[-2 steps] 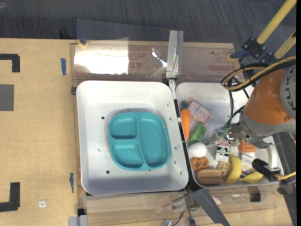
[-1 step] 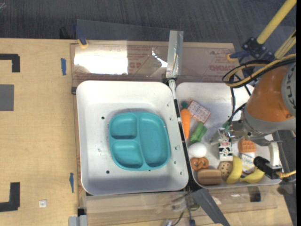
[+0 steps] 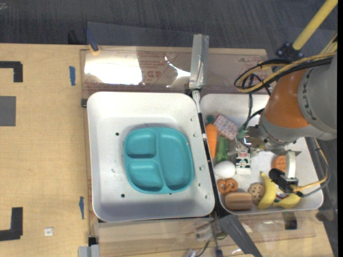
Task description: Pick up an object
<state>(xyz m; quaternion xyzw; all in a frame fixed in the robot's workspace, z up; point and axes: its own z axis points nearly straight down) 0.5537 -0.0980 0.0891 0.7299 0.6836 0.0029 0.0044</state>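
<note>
Gripper (image 3: pixel 247 150): lowered into the right bin (image 3: pixel 311 167), above the toy food; whether anything is gripped cannot be told.
Targets: carrot (image 3: pixel 211 138), egg (image 3: pixel 225 169), banana (image 3: pixel 268 190) — crowded at the bin's left and front.
Left bin (image 3: pixel 102 143): a teal divided plate (image 3: pixel 159 159) is held.
Risk: a neighbour could be nudged or pinched — the pieces are packed closely.

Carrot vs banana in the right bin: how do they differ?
The carrot is orange and straight; the banana is yellow and curved. The carrot lies along the bin's left wall, near the divider; the banana lies at the near right corner, beside the cookie. The carrot lies apart from the arm, while part of the banana lies under the arm's cabling. Both are long toy foods lying flat in the right bin.
</note>
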